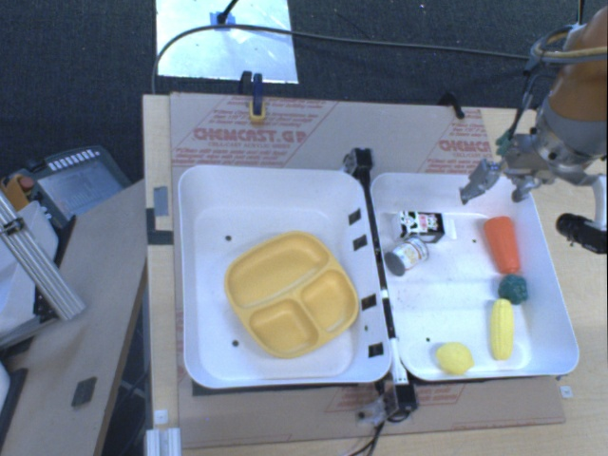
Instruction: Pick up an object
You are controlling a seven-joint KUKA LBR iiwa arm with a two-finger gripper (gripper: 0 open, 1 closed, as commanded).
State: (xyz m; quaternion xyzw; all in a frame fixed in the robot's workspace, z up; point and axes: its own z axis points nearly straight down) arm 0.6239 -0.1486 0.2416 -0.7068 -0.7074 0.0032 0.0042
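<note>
We see the gripper point(500, 184) above the far edge of the right bin point(560, 345), its two fingers point(475, 184) spread apart and holding nothing. Just near it lies the orange carrot point(502, 243), untouched, with the small can point(408, 255) further left.

Single fixed view from above, angled down across both white bins point(275, 183), mounted moderately distant; arm point(579, 103) entering from right.
</note>
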